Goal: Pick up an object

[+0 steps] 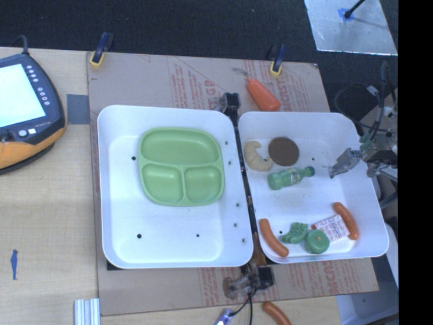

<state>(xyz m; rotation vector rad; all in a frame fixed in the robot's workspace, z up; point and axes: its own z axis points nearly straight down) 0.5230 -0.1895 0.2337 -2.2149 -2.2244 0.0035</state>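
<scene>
Hovering at the right edge of the frame, our gripper (346,161) hangs over the right bin (318,124); we cannot tell its state.

I see gripper (344,162) at right bin edge: small grey metal finger assembly, dull finish; teal-green spot on wrist section behind it; pale grey and white housing further right; dark cables looped beside housing; finer detail too blurred to read
</scene>
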